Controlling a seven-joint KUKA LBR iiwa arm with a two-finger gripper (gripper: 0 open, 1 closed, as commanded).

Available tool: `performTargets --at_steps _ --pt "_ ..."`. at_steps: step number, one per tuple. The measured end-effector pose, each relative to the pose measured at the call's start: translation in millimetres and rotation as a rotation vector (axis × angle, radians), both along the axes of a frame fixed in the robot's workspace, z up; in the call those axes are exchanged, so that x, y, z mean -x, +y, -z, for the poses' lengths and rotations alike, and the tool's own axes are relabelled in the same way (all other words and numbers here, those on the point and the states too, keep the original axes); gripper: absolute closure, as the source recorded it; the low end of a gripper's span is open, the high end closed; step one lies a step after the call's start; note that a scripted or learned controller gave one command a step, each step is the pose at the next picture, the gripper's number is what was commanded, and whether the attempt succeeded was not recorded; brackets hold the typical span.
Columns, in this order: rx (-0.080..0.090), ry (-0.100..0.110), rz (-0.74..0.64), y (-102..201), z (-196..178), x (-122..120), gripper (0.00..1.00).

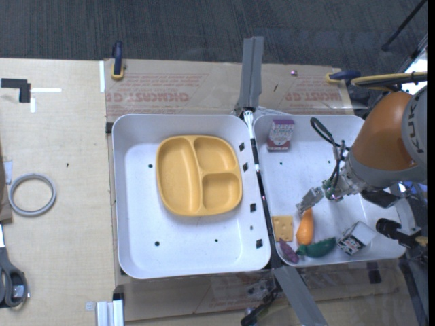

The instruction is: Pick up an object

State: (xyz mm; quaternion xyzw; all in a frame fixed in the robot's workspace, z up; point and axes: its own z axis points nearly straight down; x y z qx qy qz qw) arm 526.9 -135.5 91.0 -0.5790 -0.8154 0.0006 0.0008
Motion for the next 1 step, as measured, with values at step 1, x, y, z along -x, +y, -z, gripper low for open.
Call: performTargets --at_steps 1 --pt "0.015 -0.013 0.002 27.3 -3.5 47.9 0.00"
